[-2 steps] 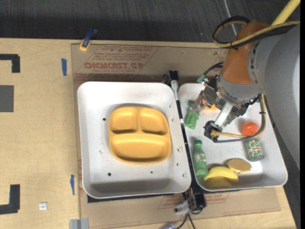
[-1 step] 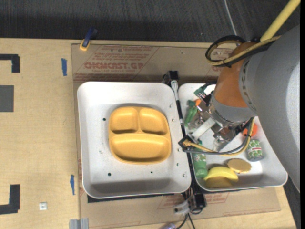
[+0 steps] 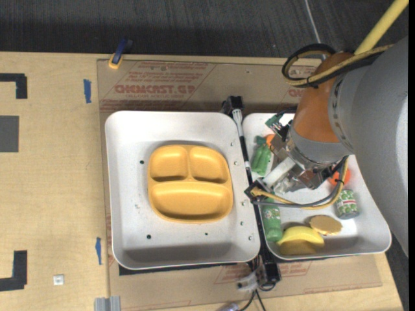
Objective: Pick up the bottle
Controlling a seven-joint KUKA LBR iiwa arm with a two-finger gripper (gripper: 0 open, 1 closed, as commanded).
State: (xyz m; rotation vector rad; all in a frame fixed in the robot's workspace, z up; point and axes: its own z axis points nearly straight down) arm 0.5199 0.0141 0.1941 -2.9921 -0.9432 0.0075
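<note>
A green bottle (image 3: 260, 156) lies in the right bin (image 3: 373, 229), close to its left wall, in the upper part. My gripper (image 3: 283, 175) hangs low over the bin just right of and below the bottle, under the orange wrist band. The wrist and cables hide part of the bin's middle. Nothing can be seen held in the gripper. A second green, labelled item (image 3: 271, 220) lies below the gripper by the left wall; I cannot make out what it is.
The left bin (image 3: 123, 173) holds a yellow compartment plate (image 3: 190, 180). In the right bin's front lie a yellow banana (image 3: 299, 237), a brown round piece (image 3: 324, 224), a green and red item (image 3: 348, 205) and something orange (image 3: 342, 172). A black cable runs between the bins.
</note>
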